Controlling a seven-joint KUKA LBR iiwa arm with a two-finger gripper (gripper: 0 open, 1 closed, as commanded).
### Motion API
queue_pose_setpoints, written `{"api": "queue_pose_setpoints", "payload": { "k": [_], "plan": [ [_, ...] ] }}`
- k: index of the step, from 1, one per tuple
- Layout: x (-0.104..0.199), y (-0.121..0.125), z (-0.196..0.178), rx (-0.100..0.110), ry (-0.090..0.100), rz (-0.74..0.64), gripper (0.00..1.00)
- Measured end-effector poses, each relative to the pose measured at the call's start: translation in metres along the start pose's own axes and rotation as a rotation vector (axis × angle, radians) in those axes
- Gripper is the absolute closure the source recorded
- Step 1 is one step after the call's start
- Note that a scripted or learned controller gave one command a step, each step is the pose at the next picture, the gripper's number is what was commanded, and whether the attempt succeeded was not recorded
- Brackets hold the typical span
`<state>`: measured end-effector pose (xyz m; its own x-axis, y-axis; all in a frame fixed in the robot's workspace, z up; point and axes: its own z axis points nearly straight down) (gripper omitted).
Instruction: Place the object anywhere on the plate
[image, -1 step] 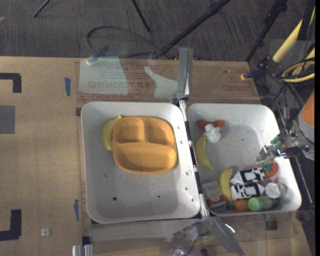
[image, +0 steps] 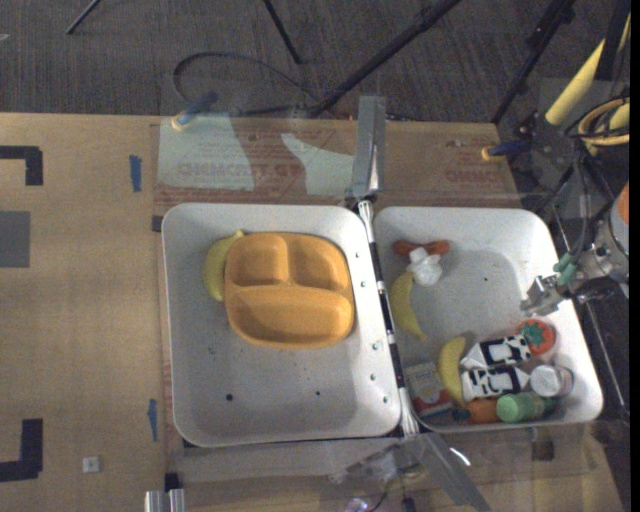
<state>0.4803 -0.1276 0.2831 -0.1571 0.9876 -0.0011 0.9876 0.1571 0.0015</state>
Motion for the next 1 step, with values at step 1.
{"api": "queue_pose_setpoints", "payload": {
  "k": [1],
  "plan": [
    [0.0001,0.0000,0.0001,0.000,0.000,0.000,0.00]
  ]
}}
